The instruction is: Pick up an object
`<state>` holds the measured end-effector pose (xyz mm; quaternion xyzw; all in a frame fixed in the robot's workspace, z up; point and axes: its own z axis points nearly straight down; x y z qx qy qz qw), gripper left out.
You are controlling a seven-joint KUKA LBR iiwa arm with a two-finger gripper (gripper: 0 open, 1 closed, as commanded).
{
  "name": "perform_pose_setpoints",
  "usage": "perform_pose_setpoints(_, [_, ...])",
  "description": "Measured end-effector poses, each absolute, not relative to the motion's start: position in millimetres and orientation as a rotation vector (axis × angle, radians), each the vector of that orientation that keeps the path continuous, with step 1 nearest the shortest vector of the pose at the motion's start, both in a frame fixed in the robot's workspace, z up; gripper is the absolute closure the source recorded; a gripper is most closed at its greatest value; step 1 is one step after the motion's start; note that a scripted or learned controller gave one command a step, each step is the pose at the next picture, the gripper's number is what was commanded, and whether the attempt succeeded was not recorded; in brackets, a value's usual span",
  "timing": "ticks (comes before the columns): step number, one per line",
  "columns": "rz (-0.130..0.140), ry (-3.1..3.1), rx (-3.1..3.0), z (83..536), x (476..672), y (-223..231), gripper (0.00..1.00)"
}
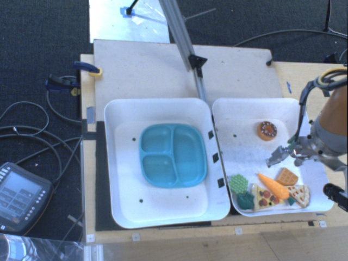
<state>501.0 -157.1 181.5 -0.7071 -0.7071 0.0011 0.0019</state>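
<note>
While over right bin (244, 110) | gripper (278, 156) | near round glazed donut (267, 130)

A dark grey carpeted floor (38, 31) surrounds the pale wooden bench (163, 64). Black cables (22, 129) coil at nine o'clock, a dark handheld control pendant (19, 196) lies at eight, and a slanted grey metal pole (176, 23) rises toward twelve

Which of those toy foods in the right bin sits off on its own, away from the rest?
The round brown doughnut with sprinkles. It lies alone near the bin's middle, while the orange carrot and others cluster at the near edge.
</note>
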Motion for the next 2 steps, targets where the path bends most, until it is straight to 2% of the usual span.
perform_pose_setpoints(1, [0.002,-2.220,-2.219,139,500.6,-153,0.00])
perform_pose_setpoints(2, [-0.004,-2.225,-2.222,152,502.4,-153,1.00])
